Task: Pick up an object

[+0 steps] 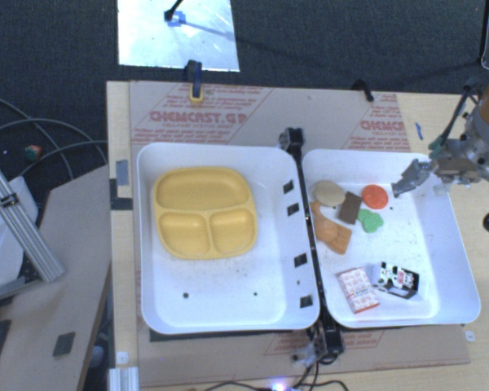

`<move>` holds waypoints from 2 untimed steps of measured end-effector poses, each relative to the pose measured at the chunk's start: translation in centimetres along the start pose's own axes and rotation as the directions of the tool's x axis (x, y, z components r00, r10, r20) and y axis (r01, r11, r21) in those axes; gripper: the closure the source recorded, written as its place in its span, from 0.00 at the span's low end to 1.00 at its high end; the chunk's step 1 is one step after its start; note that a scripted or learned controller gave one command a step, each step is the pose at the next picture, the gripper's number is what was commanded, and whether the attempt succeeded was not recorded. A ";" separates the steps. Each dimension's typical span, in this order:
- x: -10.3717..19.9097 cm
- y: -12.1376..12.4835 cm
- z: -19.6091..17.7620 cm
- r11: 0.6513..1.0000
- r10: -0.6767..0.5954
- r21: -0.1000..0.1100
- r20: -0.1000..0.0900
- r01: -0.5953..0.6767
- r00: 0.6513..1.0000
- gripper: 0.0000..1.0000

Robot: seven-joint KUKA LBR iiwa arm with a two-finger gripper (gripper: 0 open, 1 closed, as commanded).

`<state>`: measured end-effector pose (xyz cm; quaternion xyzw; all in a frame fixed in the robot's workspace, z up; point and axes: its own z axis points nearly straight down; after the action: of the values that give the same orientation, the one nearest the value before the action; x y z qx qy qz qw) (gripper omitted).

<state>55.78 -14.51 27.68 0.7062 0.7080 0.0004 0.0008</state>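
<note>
I read this as the approach step: nothing is lifted yet, and my tool (413, 177) hangs over the far right part of the right bin (452, 243), coming in from the right edge. I see a slim grey finger pointing down and to the left, but the view is too small and slanted for me to tell how the tool is set, so I won't guess.

The things I could go for all lie in that right bin. Nearest the tool is the red disc (375, 195), just to its left and a little nearer to me. Beside that disc sit a brown block (350, 208) and a tan oval piece (328, 192), with a green piece (371, 221) just on the near side of the disc and an orange wedge (334, 235) further left. These five are packed close, some touching. Well apart from them, toward the near edge, lie a red-and-white packet (358, 289) and a dark printed packet (398, 279).

The left bin (147, 218) carries a yellow divided tray (204, 212), far from the tool across the divider.

My judgement: the next move calls for shifting left a touch, centring over the red disc, then descending straight, taking care not to nudge the green piece or brown block.
</note>
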 end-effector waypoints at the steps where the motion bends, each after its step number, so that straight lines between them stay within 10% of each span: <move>1: -0.7 0.6 19.9 1.000 0.002 0.007 -0.002 -0.002 1.000 0.00; 2: 0.6 -7.5 19.3 1.000 0.004 0.007 -0.003 -0.004 1.000 0.00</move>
<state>48.28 -13.92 8.38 0.7076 0.7066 -0.0010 -0.0028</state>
